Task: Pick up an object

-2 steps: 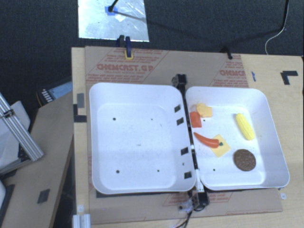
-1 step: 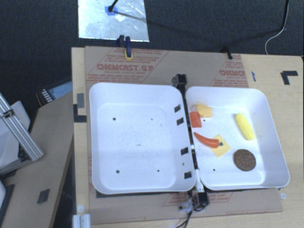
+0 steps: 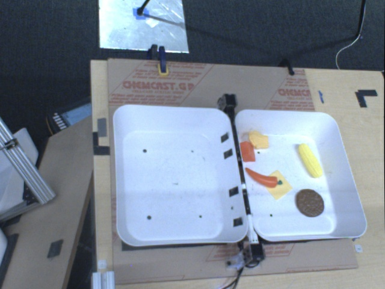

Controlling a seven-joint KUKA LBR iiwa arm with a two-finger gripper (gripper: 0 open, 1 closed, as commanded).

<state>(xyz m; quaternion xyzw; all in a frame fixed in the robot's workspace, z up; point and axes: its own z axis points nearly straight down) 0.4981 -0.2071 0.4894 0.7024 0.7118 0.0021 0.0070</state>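
choosing the lone yellow plastic corn cob (image 3: 310,160) in the right white bin (image 3: 346,155) suits me. i should descend centred, across its width. my gripper's state i cannot tell.

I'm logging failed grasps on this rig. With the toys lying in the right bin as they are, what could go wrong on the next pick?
The long red chilli pepper toy lies partly on the flat yellow cheese slice, so a grasp there may catch both or neither. The small orange-red block sits close to the right white bin's inner wall, leaving little room for fingers. The flat brown round cookie may slip.
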